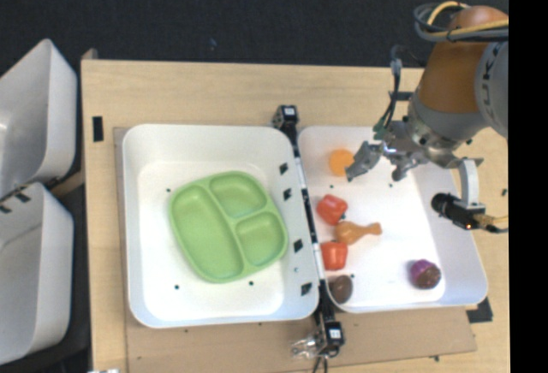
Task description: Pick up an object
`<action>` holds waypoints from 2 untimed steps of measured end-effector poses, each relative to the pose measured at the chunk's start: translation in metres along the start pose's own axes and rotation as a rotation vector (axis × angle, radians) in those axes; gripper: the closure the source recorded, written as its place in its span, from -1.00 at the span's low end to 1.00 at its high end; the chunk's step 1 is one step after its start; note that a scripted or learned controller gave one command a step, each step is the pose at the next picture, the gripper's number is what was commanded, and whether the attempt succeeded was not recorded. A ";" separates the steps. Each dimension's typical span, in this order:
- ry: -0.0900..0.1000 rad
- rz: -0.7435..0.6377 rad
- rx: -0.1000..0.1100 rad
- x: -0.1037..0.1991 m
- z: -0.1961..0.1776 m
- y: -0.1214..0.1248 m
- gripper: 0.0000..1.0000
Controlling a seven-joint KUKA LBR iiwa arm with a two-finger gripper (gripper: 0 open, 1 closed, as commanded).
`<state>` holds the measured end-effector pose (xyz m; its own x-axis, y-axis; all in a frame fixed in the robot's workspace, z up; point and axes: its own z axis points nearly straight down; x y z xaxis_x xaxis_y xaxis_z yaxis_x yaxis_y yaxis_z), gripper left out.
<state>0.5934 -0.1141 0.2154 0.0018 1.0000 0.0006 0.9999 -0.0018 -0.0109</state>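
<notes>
Wooden bench [214,89] against a dark floor, bearing two shallow white bins side by side. Left bin [150,277] holding a green divided tray [227,226]. Right bin [454,277] holding small toy foods: orange ball [341,161] near the top, red piece [331,209], tan pear-like piece [356,232], red cup shape [334,255], brown lump [341,287], purple piece [424,274]. Gripper [383,161] hovering over the right bin, fingers spread apart, pinching nothing, just beside the orange ball. Best approached by centring over one well-separated item, likely the ball, lowering straight down, then closing firmly.
</notes>
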 end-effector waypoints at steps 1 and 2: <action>-0.002 -0.003 -0.011 0.000 -0.006 0.002 -1.00; -0.002 -0.004 -0.006 0.005 0.045 0.011 -1.00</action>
<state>0.6034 -0.1091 0.1700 -0.0025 1.0000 -0.0008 1.0000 0.0025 -0.0046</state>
